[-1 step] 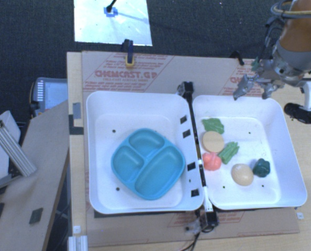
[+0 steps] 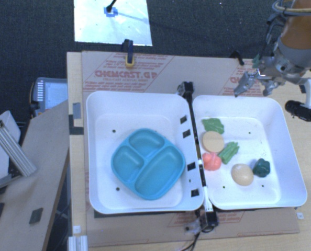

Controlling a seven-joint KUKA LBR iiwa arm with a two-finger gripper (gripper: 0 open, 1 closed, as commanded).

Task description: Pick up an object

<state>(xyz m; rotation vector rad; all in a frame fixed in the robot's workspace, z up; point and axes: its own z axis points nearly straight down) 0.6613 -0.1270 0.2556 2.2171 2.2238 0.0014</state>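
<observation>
My gripper (image 2: 256, 86) hangs above the far edge of the right bin (image 2: 286, 140), its two fingers spread apart with nothing between them. Below it in that bin lie several toy foods: a green leafy piece (image 2: 213, 124), a tan round piece (image 2: 213, 141), a green pod-like piece (image 2: 229, 152), a red piece (image 2: 211, 161), a pale yellow egg-shaped piece (image 2: 242, 174) and a dark green broccoli piece (image 2: 261, 167). All sit well in front of the gripper and apart from it.
The left bin (image 2: 100, 114) holds a blue divided plate (image 2: 147, 162). A black hinge strip (image 2: 193, 140) runs between the bins. Cardboard (image 2: 145, 69) lies under both, and a yellow clamp (image 2: 129, 56) stands at its far edge.
</observation>
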